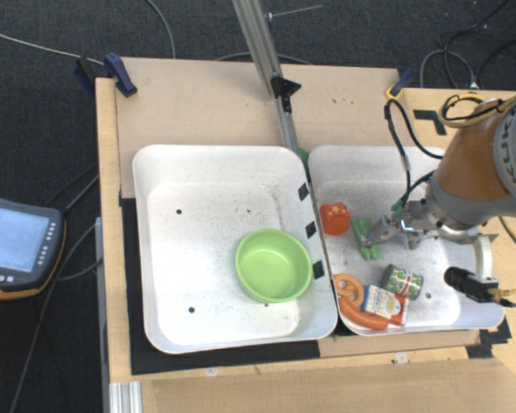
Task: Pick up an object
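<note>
While the left bin [168,231] holds a green bowl [273,266], fingers [380,229] pinch a green object [366,237] over the right bin [361,166].

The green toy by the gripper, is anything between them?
Nothing visible. The gripper sits right at the green toy in the right bin; the orange cup lies off to its left.

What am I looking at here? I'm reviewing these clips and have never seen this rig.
One camera fixed above a bench looks down at a slant. The grey and orange robot arm reaches in from the right; its gripper is low in the right bin, next to a small green object. Whether it holds anything is unclear. That bin also has an orange cup, a green can and a carton on orange pieces. The left bin holds a green bowl.
</note>
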Controlling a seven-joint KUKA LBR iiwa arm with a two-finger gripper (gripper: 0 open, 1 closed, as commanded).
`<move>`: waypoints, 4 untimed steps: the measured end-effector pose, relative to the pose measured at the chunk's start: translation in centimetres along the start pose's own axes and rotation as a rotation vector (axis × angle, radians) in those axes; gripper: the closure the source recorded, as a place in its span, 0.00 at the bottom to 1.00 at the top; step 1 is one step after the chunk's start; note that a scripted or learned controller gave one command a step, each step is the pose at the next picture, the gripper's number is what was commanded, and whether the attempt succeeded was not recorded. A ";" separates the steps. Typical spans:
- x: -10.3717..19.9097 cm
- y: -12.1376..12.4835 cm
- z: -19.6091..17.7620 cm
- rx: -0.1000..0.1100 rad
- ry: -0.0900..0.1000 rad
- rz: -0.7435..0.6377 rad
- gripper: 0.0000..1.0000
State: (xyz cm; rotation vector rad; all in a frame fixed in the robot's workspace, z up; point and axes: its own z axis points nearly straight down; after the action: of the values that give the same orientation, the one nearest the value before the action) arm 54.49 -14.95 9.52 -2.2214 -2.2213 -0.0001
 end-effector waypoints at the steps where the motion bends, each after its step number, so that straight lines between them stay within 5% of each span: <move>1: 0.0 0.2 -1.3 -0.005 0.000 -0.001 1.00; 4: 0.4 1.4 -15.6 -0.004 -0.001 -0.001 1.00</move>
State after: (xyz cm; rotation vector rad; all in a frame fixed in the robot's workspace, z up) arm 55.91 -14.54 25.07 -2.2233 -2.2245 -0.0041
